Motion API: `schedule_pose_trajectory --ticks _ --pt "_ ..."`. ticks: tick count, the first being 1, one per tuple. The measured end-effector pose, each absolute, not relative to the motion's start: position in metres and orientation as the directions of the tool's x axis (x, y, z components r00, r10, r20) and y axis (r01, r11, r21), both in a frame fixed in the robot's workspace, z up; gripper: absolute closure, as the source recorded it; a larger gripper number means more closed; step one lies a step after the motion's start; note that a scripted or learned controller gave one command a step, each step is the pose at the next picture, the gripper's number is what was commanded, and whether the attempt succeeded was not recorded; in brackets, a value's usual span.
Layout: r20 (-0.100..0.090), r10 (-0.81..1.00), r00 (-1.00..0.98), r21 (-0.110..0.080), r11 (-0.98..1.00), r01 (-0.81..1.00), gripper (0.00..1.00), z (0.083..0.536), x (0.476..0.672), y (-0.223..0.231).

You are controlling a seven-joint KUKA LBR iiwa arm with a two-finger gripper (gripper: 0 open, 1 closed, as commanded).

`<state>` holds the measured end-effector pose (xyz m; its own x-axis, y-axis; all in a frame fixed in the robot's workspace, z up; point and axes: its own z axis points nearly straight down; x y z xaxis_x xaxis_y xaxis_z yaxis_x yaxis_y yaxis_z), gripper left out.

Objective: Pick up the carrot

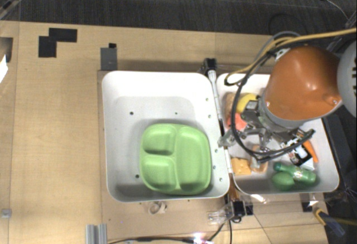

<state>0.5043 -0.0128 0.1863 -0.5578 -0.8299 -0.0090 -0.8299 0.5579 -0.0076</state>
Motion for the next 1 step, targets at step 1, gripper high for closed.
schedule_pose_trajectory --ticks 1 --pt "-0.006 -0.960 -0.279 -0.015 0.279 -0.960 0.00 0.2840 0.4906 -0.0545"
